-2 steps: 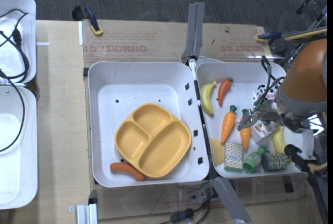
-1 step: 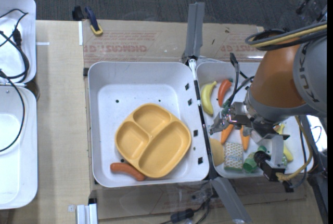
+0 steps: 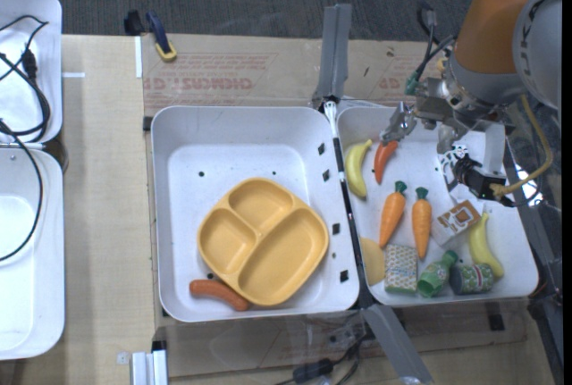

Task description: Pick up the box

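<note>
The box point(image 3: 457, 221) is lying in the right bin point(image 3: 527, 278), toward its right side, tilted at an angle, white with an orange-brown print on top. It is looking like a small carton: light, stiff enough to keep its shape, with smooth faces that may be a little slippery, so squeezing across its two long flat sides would probably be the safest hold.

The gripper point(image 3: 420, 126) is hanging over the upper part of that bin, well apart from the box, and nothing is sitting between its fingers; they are showing as two prongs spread apart, though how wide is hard to judge.

Neighbours are crowding the box. A banana point(image 3: 485, 246) is lying just beside it on the right, a carrot point(image 3: 422, 221) is standing close on its left with a second carrot point(image 3: 391, 212) beyond, and a green bottle point(image 3: 435, 276) is resting just below. A red chilli point(image 3: 383, 160) and another banana point(image 3: 357, 169) are lying near the gripper. In the left bin point(image 3: 170, 222) a yellow divided plate point(image 3: 262, 240) and a sausage point(image 3: 217, 292) are sitting out of the way
</note>
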{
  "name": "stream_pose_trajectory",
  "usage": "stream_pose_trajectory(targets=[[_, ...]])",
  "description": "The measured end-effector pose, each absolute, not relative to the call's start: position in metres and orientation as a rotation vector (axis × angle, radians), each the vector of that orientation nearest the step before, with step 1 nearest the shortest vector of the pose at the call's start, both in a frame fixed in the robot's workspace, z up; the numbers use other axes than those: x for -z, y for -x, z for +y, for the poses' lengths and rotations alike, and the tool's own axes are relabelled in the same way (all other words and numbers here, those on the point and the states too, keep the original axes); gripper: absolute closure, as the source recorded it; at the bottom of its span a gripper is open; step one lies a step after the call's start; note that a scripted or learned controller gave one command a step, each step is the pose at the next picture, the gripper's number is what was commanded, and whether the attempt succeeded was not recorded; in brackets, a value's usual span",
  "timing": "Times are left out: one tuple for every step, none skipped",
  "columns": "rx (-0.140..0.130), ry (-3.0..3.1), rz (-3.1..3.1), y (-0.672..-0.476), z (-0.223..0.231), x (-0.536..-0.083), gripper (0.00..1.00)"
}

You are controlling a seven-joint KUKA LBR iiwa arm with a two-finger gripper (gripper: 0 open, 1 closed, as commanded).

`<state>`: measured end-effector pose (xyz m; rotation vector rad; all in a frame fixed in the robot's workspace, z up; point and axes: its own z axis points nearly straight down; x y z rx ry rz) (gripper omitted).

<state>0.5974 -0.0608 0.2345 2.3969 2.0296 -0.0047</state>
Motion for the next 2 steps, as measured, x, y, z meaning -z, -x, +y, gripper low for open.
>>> stream_pose_trajectory(targets=[[0.007, -2.386, 2.048, -0.504, -0.111, -0.186, 0.00], [0.005, -2.287, 2.156, -0.490, -0.213, -0.173, 0.00]])
